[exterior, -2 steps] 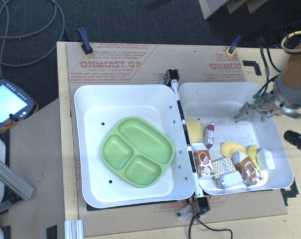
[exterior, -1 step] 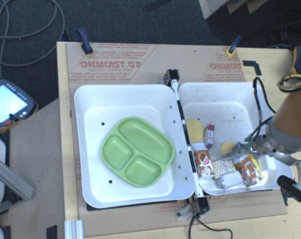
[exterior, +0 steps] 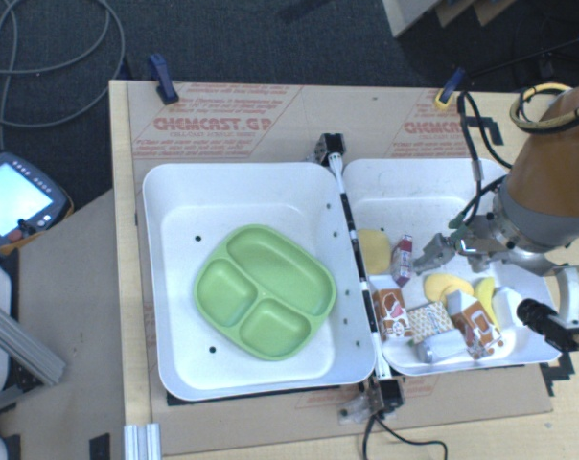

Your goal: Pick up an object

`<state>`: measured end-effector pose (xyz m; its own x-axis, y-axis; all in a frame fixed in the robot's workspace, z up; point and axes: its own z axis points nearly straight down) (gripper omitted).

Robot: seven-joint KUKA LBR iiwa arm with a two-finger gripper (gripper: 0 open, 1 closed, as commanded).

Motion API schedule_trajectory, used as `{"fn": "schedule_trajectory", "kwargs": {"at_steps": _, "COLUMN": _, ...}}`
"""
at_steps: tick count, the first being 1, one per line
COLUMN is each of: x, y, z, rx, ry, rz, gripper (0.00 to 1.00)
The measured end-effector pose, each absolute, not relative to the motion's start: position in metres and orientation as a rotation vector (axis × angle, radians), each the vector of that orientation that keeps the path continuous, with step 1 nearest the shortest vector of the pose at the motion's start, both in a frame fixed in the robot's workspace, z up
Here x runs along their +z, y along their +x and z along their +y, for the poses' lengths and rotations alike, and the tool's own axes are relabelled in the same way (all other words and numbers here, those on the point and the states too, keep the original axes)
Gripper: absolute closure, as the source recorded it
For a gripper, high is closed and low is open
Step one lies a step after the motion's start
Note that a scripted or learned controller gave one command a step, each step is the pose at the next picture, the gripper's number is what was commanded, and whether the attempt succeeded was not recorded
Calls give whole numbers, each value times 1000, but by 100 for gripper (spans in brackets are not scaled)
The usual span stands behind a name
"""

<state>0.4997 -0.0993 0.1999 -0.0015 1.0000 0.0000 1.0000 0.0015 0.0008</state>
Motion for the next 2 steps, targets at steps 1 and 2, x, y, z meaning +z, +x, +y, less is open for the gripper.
{"fn": "schedule_trajectory", "kwargs": {"at_steps": 1, "x": 87, "y": 512, "z": -139, "rx": 1, "ry": 2218, "rz": 2212, "gripper": 0}}
{"fn": "schedule_trajectory", "kwargs": {"at_steps": 2, "x": 99, "y": 516, "z": -137, "rx": 14, "ry": 2208, "rz": 2212, "gripper": 100}}
